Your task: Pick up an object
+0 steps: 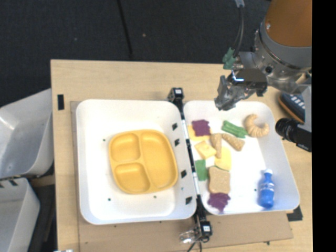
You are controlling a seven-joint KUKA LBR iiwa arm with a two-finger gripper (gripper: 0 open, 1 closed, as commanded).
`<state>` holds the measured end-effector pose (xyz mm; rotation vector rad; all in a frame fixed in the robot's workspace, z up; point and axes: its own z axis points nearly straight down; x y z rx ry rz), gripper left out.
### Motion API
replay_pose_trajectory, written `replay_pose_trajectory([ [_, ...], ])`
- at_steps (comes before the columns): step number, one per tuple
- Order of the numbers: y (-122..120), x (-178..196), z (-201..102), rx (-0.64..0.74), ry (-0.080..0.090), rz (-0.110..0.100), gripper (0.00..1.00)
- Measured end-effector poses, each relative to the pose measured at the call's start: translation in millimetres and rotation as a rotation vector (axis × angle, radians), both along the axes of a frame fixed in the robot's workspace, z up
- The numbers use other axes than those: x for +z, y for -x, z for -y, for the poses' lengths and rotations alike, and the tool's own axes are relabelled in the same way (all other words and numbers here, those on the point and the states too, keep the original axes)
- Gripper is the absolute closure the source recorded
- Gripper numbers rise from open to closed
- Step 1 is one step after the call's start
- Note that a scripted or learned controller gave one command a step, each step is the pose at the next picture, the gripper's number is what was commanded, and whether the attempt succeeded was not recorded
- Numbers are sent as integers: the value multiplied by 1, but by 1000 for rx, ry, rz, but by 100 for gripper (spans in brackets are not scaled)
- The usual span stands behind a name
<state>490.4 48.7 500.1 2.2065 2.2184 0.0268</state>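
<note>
My gripper (227, 102) hangs over the back edge of the right bin (281, 161), above and apart from the toy food below it. Nothing shows between its fingers. In the right bin lie a purple piece (200, 126), a green piece (233, 129), a tan croissant (255, 125), a yellow wedge (205, 149), a tan stick (216, 144), a slice of toast (219, 180), a second purple piece (218, 200) and a blue bottle (266, 189).
The left bin (92, 156) holds a yellow divided plate (142, 159). Black clips run along the seam between the bins (185, 156). Dark equipment (295, 131) sits off the right bin's right rim. A white container (23, 135) stands at the far left.
</note>
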Motion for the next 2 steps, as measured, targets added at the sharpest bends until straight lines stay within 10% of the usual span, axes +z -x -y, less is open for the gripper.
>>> replay_pose_trajectory([
  [1,1,-111,-17,-3,6,-31,100],
  [2,0,-94,-15,1,5,-19,100],
])
